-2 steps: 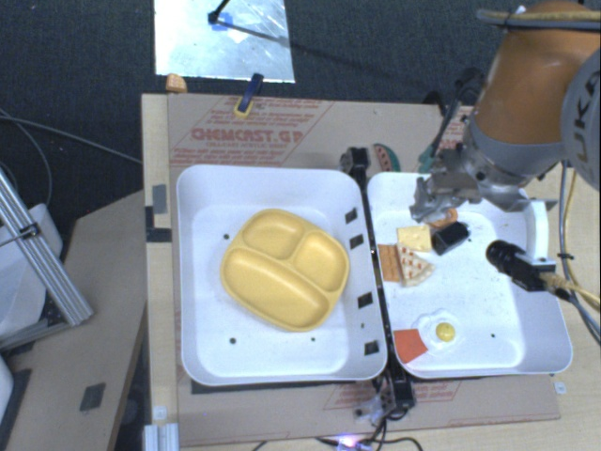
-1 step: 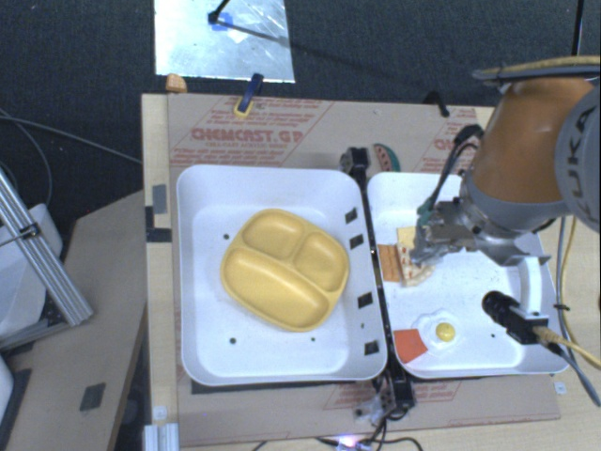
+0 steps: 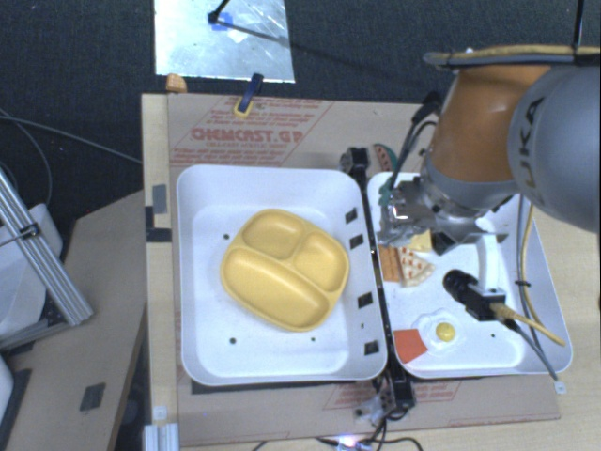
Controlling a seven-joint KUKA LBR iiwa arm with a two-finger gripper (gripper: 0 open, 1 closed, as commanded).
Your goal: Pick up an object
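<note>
My gripper (image 3: 410, 222) hangs over the upper left part of the right bin (image 3: 537, 341), under the grey and orange wrist. Just below it lies a brown waffle-like piece (image 3: 406, 267), and a pale yellow bit (image 3: 423, 243) shows at the gripper's lower edge. I cannot tell whether it touches either one. Nearer the front of that bin lie a fried egg toy (image 3: 439, 330) and a flat orange-red piece (image 3: 409, 345).
The left bin (image 3: 202, 252) holds a yellow divided plate (image 3: 285, 268). The arm's bulk covers the back and right of the right bin. A small striped thing (image 3: 380, 153) peeks out at that bin's back rim. Cardboard lies under both bins.
</note>
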